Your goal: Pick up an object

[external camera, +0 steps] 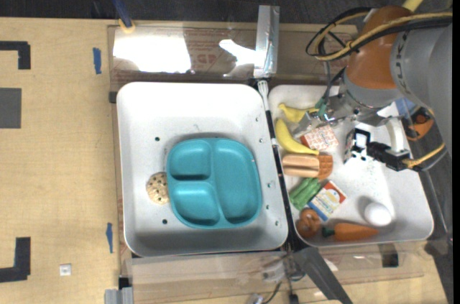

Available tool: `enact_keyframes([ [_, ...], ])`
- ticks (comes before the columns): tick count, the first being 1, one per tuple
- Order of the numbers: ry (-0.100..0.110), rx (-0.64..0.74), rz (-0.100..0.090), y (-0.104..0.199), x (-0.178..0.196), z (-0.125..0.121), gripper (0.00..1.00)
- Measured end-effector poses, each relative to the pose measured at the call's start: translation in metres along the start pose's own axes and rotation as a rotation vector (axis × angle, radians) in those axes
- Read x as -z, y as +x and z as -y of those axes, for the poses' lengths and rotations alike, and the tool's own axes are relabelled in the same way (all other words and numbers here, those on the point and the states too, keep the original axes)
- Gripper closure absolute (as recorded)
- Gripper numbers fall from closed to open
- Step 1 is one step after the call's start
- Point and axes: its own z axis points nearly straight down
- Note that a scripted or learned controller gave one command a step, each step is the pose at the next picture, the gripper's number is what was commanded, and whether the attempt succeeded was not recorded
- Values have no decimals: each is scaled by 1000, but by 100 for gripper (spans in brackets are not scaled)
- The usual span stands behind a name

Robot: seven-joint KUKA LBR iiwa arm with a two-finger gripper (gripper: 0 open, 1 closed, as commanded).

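The right bin point(411, 189) holds several toy foods: a yellow banana point(287, 139), a hot dog point(307, 164), a green piece point(305, 191), a small colourful carton point(328, 200), a white egg point(376, 213), a carrot point(350, 231) and a brown round piece point(309, 222). My gripper point(325, 124) reaches down into the upper left part of this bin. It sits right beside the banana and over a red-and-white packet point(323, 140). The wrist and cables hide the gripper's tip.
The left bin point(144, 103) carries a teal divided plate point(213, 180) with a cookie point(157, 187) beside its left edge. A narrow wall separates the two bins. Loops of black cable point(338, 33) hang off the orange wrist band above the right bin.
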Motion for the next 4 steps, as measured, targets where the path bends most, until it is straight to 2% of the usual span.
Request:
enact_keyframes([
  [1,26,-55,-10,-11,-14,-32,0],
  [2,41,-54,-10,-13,-7,-29,100],
  [3,35,-54,-8,-13,-5,-31,0],
  [4,44,-50,-10,-13,2,-29,100],
])
